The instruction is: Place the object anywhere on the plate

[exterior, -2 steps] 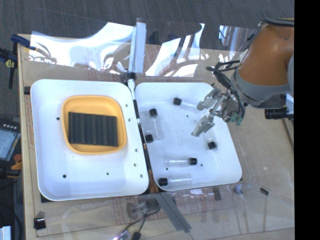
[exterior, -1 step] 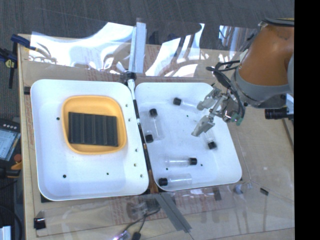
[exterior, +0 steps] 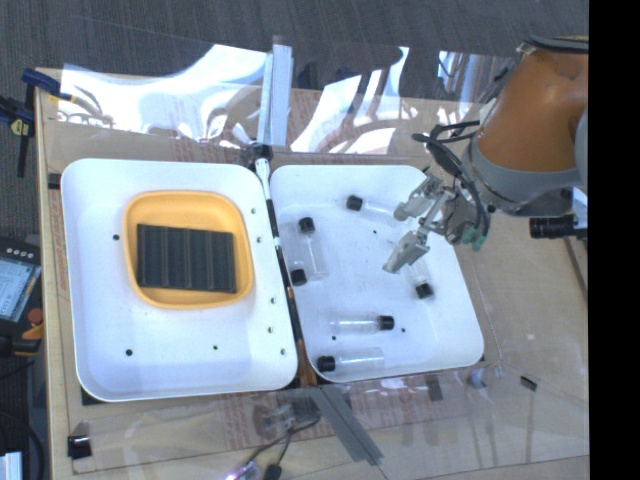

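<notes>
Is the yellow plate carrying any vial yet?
No. The yellow plate in the left bin carries none; the clear vials, like one, lie in the right bin.

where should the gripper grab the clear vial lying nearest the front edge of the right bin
Probably mid-body on the clear vial, coming straight down with the gripper closing across its narrow width. It lies flat, lengthwise left to right, black cap at its left end, near the bin's front wall.

Dark carpet floor (exterior: 150, 8); wooden bench (exterior: 540, 368).
</notes>
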You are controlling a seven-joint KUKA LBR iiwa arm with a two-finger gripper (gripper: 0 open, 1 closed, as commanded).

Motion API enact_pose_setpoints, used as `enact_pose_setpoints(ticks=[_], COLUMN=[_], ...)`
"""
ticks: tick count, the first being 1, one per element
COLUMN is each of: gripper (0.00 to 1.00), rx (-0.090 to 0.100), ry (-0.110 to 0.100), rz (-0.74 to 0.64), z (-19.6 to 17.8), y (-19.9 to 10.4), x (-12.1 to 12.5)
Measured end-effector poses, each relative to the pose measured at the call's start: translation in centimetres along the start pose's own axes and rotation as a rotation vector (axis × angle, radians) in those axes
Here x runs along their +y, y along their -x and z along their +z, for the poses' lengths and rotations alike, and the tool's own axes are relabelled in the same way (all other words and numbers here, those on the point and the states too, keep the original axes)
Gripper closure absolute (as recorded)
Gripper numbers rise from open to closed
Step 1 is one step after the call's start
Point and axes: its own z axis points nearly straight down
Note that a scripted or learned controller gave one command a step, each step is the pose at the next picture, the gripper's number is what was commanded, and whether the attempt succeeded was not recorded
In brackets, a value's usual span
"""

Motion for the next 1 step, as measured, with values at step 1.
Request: enact_pose_setpoints(ticks=[1], gripper=[0.00], rx=[0.000], ry=[0.000], rz=[0.000], z=[0.00], y=[0.00], x=[0.00])
